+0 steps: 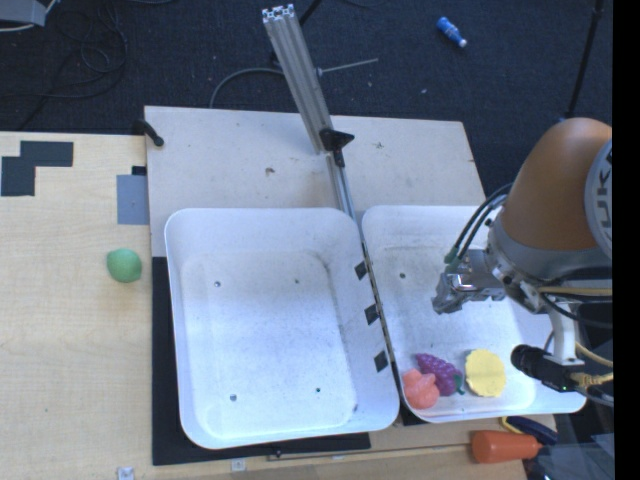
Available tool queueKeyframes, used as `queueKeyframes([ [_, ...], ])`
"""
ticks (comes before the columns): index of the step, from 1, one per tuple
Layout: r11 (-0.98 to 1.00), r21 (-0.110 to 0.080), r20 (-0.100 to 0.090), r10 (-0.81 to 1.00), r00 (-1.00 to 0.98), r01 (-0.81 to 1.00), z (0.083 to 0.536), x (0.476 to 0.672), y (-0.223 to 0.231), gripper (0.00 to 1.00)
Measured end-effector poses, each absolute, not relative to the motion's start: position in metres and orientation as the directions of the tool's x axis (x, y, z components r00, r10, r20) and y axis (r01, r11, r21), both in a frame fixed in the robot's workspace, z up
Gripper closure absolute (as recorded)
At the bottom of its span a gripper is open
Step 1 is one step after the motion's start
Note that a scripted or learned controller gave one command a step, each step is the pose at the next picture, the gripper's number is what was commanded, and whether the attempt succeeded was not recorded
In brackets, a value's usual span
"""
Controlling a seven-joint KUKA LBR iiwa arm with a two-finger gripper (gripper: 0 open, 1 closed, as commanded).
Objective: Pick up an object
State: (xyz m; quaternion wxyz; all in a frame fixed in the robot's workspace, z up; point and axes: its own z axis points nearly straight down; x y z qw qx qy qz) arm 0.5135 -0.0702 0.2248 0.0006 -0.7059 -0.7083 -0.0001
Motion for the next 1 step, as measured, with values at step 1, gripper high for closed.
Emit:
queueKeyframes([
  [1,0.004,-0.001,0.001,1.000,-0.004,1.000,0.2179,0.5140,-0.0135,1.00],
])
